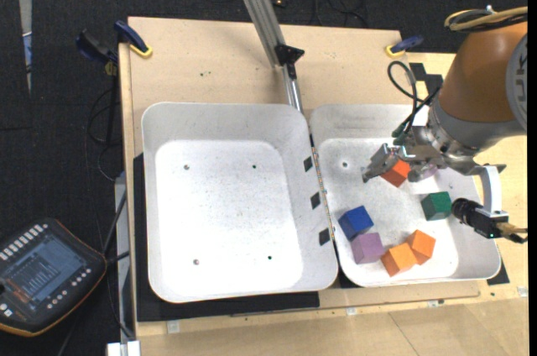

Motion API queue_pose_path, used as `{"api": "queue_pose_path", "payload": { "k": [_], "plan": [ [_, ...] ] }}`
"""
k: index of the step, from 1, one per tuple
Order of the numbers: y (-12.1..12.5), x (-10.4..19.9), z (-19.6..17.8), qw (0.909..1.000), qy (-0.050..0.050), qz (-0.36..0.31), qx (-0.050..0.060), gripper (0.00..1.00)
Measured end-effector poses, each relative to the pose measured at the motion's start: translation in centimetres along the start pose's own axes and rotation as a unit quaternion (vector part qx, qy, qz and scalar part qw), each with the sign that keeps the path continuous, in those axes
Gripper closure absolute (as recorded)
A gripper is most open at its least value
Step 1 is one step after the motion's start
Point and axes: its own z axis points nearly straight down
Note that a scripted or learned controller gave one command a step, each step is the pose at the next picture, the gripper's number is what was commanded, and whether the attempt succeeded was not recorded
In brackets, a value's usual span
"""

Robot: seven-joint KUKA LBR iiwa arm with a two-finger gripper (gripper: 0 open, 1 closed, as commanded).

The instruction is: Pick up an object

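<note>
Gripping a red-orange block, the pincer is closed around it above the right bin | blue block, purple block, two orange blocks, green block lie in the bin | left bin alongside on the counter

No text, label or number reads clearly; the handheld pendant's screen, near left, seems too blurred.

Left bin floor open; blocks crowd right bin front.
</note>
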Motion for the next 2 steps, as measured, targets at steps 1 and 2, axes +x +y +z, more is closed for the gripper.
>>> {"api": "queue_pose_path", "payload": {
  "k": [1, 2],
  "plan": [
    [0.1, 0.0, -0.2, 1.0, 0.0, 0.001, -0.003, 0.0],
    [0.3, 0.0, 6.2, 1.0, 0.0, 0.001, 0.0, 0.0]
  ]
}}
